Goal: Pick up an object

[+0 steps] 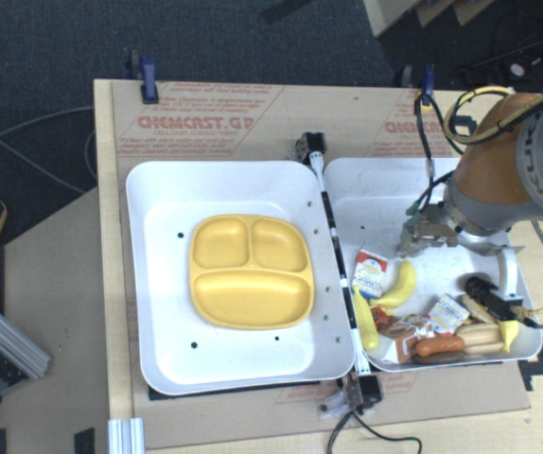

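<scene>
As I reach in from the right of the camera view, my arm (pixel 504 172) bends down over the right bin (pixel 377 180), orange band up top, grey wrist below. My gripper (pixel 429 234) hangs low above the bin's bare white floor, near its middle. Spread or pressed together? I cannot tell from this slant, and I see nothing pinched in it.

The pickings lie in the near half of that bin. A banana (pixel 400 287) curves just below and to the left of my gripper, apart from it. A red and white packet (pixel 369 274) touches the banana's left side. A reddish sausage (pixel 439 348) lies by the near rim, among small wrappers.

Over to the left bin (pixel 156 206): a yellow divided plate (pixel 251 272) sits flat in its middle.

Both bins rest on a pale brown counter (pixel 205 121) with red lettering, a blue clamp (pixel 147 74) at its far left corner. Dark carpet (pixel 54 36) surrounds it all.
</scene>
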`<state>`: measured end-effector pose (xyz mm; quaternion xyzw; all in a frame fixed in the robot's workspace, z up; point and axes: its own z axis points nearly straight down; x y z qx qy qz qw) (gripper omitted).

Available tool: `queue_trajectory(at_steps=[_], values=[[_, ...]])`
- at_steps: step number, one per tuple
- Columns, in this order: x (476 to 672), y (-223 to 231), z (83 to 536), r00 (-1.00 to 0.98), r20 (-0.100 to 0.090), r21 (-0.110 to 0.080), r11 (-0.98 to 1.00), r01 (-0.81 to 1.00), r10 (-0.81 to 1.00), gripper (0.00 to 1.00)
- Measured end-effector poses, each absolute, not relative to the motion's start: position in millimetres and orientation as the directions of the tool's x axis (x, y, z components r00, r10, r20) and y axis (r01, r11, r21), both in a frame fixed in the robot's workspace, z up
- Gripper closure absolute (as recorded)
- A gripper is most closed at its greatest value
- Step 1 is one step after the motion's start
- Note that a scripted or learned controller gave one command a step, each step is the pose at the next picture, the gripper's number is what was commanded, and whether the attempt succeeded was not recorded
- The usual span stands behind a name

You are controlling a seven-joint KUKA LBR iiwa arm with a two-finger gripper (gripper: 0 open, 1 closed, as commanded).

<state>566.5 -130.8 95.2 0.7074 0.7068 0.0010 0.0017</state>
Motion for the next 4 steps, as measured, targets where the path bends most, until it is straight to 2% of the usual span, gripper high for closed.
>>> queue_trajectory(at_steps=[1,2,3,4], values=[[566.3,-131,95,0.001,-0.001,0.003,-0.001,1.0,1.0,0.0],[514.3,-103,85,0.003,0.001,-0.003,-0.003,1.0,1.0,0.0],[477.8,-106,85,0.002,0.001,-0.002,-0.002,1.0,1.0,0.0],[538.0,-123,85,-0.001,-0.002,0.005,0.001,1.0,1.0,0.0]])
